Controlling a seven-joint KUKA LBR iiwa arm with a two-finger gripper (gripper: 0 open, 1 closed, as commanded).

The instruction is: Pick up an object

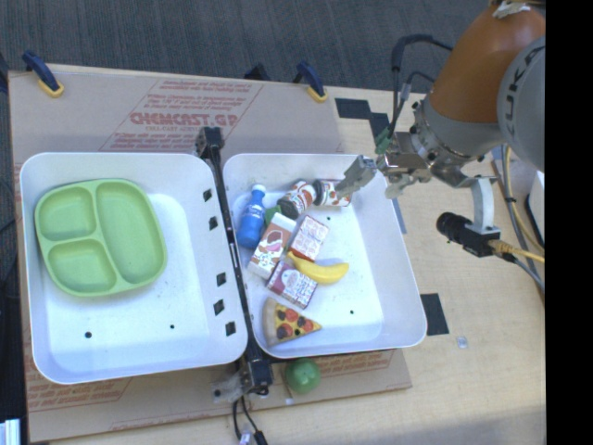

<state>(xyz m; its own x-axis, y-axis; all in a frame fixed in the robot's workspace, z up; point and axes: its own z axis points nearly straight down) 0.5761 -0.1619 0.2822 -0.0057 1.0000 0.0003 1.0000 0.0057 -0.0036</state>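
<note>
gripper [371, 176] hangs over right bin's [394, 276] far rim w/ fingers apart, holding nothing, prob lined up for the small bottle [312, 194] just beside it.

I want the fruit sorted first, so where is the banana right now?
The banana lies in the right bin, near its middle, just below a small red-and-white carton and above the pizza slice.

Blue bottle [251, 219] lies near the right bin's [394, 315] left wall; yellow banana [321, 270] mid-floor beside small cartons [309, 238]; pizza slice [287, 323] flat toward the front-left corner.
</note>
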